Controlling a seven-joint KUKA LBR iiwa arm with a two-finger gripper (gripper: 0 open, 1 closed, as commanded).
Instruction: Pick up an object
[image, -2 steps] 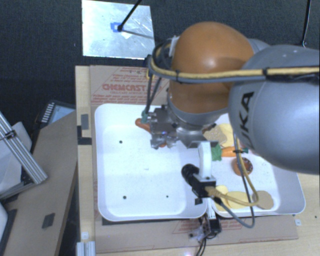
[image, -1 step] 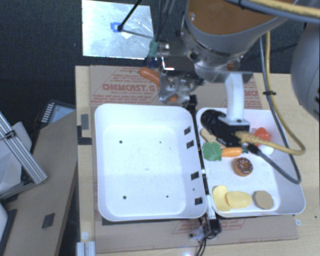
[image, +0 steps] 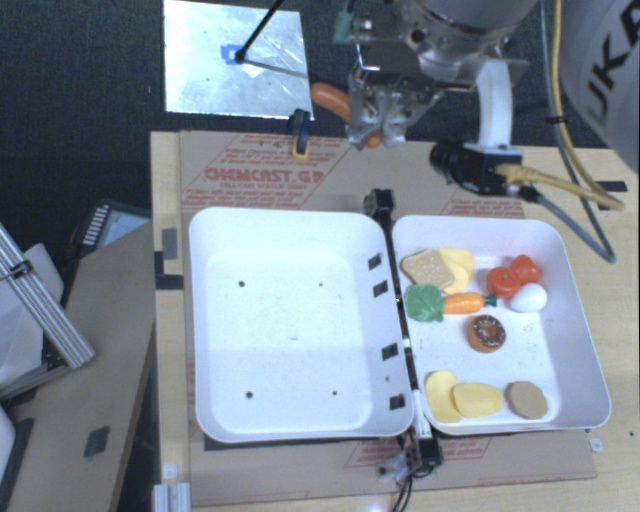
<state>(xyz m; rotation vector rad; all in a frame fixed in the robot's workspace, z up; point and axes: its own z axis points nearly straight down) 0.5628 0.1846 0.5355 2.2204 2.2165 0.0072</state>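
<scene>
Bench (image: 250, 170) behind bins: pincer (image: 378, 125) grips orange obj (image: 330, 99), partly hidden.

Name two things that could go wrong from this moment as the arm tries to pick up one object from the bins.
1. The toy foods in the right bin lie crowded: the carrot touches the green leaf, so the gripper may nudge or catch two at once.
2. The egg looks round and smooth, and rests against the tomato; it could slip or roll away when pinched.
</scene>
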